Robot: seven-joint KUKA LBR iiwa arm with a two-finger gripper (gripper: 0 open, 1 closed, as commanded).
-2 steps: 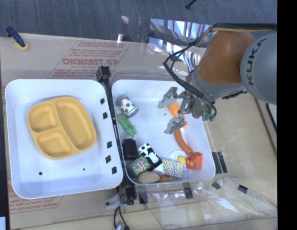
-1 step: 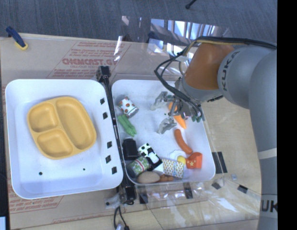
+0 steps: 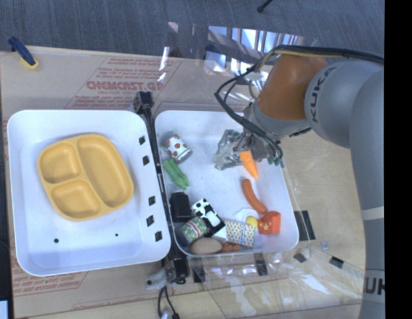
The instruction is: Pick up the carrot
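The carrot (image 3: 250,165) is a short orange cone lying in the right bin (image 3: 193,121), in its upper right part, with the thick end up and the tip pointing down. My gripper (image 3: 247,154) hangs right over the carrot's thick end. It is open: the grey left finger (image 3: 224,154) stands apart from the carrot with white bin floor showing between them, and the dark right finger (image 3: 271,154) is close beside the carrot. The wrist and its cables hide the top of the carrot.
The right bin also holds a small can (image 3: 176,147), a green pod (image 3: 175,173), a sausage (image 3: 254,196), a red block (image 3: 269,222) and several toys crowded along its front edge. A yellow divided plate (image 3: 84,175) lies in the left bin (image 3: 23,238).
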